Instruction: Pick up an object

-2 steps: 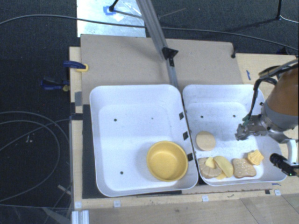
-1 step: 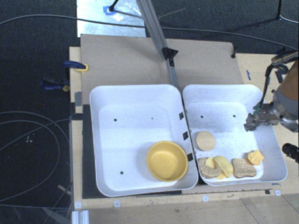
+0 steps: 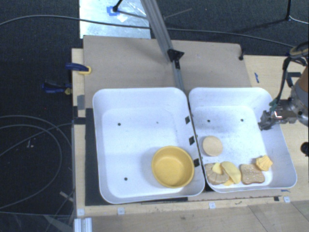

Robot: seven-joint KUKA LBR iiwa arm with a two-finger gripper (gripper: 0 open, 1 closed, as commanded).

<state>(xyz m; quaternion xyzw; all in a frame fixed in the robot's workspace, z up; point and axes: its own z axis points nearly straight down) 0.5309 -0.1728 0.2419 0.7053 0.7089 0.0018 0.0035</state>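
I take the food pieces as my targets: a round cracker [image 3: 212, 146] lies near the left wall of the right bin [image 3: 227, 98], and along that bin's front edge sit a cluster of yellow slices [image 3: 227, 172], a toast piece [image 3: 251, 174] and a small yellow chunk [image 3: 263, 163]. My hand [image 3: 267, 120] hangs over the right bin's right rim, so the chunk lies nearest, toward the front, and the cracker lies across the bin to the left. I cannot tell how the hand is set; a yellow bowl [image 3: 172, 166] rests in the left bin [image 3: 140, 100].
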